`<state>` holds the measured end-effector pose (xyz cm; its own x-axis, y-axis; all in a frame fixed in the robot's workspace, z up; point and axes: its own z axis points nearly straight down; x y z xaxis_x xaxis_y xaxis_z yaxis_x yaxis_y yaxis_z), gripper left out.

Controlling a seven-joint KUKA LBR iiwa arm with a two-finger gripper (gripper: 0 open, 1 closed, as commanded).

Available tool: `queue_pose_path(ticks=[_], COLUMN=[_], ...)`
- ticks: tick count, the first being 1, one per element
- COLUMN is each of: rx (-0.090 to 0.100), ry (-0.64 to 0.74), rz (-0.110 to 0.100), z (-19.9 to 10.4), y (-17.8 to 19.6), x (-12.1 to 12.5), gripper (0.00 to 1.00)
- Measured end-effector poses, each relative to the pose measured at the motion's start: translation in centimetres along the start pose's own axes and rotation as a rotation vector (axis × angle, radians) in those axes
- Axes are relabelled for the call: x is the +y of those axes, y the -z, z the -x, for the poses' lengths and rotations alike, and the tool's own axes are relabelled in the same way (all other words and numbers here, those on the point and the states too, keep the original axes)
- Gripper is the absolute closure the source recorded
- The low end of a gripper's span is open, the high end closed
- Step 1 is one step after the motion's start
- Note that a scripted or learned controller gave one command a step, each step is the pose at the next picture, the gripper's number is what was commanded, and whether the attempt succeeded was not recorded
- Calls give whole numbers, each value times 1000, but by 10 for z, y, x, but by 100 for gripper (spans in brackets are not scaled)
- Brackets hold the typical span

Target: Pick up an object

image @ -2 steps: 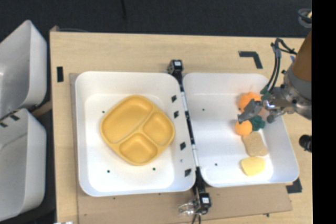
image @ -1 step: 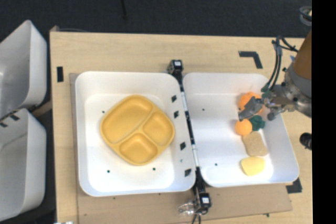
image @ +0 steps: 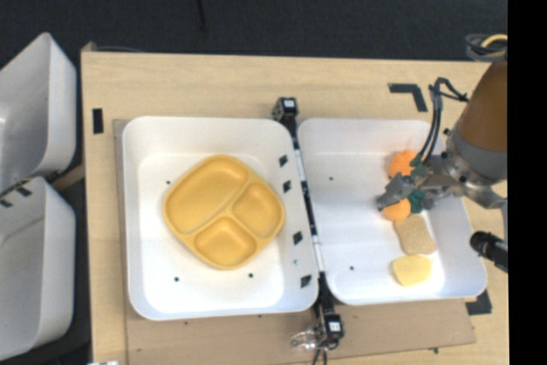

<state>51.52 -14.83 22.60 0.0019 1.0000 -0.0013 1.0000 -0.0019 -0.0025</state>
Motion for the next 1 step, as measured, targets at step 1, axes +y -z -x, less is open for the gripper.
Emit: queue_pose_path(ticks=[1], rx=[0], ry=[0], rz=[-2], z=[8], y=[-61], x=[1], gripper=[0])
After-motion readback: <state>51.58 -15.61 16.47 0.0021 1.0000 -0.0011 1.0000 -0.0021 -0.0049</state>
